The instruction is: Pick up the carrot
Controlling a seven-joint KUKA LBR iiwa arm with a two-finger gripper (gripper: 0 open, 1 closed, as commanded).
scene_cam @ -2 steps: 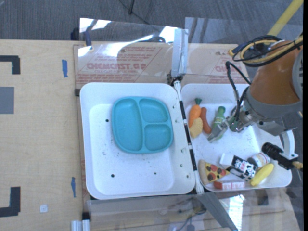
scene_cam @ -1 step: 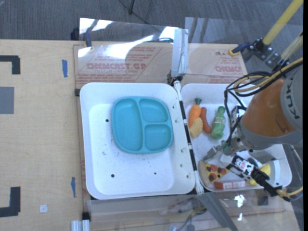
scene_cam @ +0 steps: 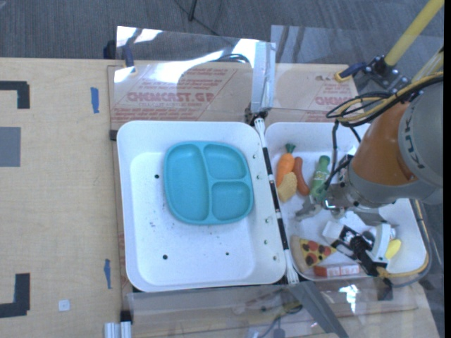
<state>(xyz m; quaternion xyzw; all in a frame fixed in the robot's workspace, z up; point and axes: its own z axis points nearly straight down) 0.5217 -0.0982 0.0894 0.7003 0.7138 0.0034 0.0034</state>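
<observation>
Pincer (scene_cam: 308,210) in right bin (scene_cam: 416,265) — carrot (scene_cam: 284,166) near; left bin (scene_cam: 190,270) — plate (scene_cam: 208,182).

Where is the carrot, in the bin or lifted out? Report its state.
In the bin. The carrot lies on the right bin's floor near its upper left corner, beside other toy foods; the claw is below it, not around it.
</observation>
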